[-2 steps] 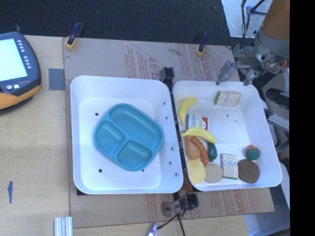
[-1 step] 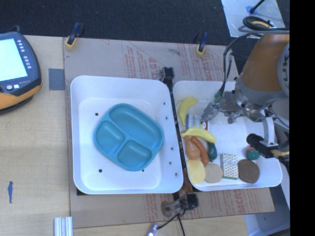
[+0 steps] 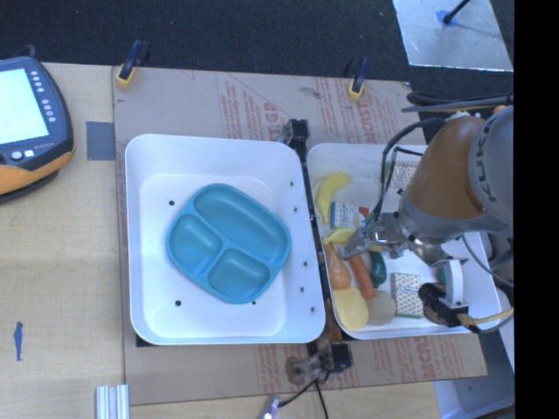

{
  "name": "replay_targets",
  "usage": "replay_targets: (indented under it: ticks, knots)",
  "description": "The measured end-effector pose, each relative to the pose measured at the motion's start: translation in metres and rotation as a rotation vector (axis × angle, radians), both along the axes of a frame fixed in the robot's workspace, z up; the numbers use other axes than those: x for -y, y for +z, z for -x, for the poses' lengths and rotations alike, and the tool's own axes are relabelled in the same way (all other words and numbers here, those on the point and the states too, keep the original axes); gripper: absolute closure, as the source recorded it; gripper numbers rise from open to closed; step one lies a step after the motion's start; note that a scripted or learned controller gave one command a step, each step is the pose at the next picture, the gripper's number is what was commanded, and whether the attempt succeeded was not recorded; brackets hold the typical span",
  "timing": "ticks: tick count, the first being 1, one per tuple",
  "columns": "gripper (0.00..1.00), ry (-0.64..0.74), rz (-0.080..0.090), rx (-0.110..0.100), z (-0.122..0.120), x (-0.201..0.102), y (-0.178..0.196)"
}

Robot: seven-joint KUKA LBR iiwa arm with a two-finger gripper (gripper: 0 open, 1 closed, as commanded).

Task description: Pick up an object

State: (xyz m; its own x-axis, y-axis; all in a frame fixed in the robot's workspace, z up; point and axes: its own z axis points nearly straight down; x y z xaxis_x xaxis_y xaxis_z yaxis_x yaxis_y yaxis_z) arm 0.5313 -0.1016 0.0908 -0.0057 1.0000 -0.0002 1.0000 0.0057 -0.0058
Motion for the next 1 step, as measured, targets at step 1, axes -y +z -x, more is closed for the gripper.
replay_targets:
  ticks: [1]
  knots:
    - [0.00, 0.000, 0.001, 0.004, 0.0554, -0.0026, 0.0008]
